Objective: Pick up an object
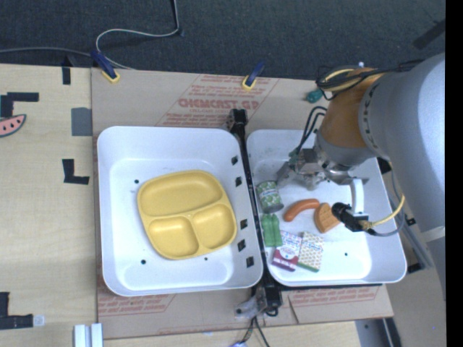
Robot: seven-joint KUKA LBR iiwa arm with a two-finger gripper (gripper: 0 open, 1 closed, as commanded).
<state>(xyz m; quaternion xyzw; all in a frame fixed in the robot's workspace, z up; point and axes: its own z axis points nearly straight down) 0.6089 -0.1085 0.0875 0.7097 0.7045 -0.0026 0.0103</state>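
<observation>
We look down on a light wooden bench (43,215) covered in part by a brown cardboard sheet (210,103) printed in red, with dark carpet beyond it. Two shallow white bins sit side by side on the cardboard.

Nearest us, in the right bin (376,266), we count six small things. Two flat packets lie touching at the front edge: a white and maroon one (287,251) and a pale patterned one (311,253). Just behind them lies a flat green rectangular pouch (270,230), and behind that a small grey-green tin can (268,195) on its side against the divider. To their right we see an orange toy sausage (300,209), long and slightly curved, and beside it a tan wedge of toy bread (326,218); the two lie close, perhaps touching.

In the left bin (116,194) we count one thing, a yellow plastic plate with three compartments (187,213).

Farther back, over the right bin's rear part, hangs the grey two-finger gripper (312,173), just behind the sausage. Whether it is parted or closed, we cannot tell. The grey arm with its orange band (351,118) comes in from the right.

Two yellow clamps (252,78) pin the cardboard's far edge.
</observation>
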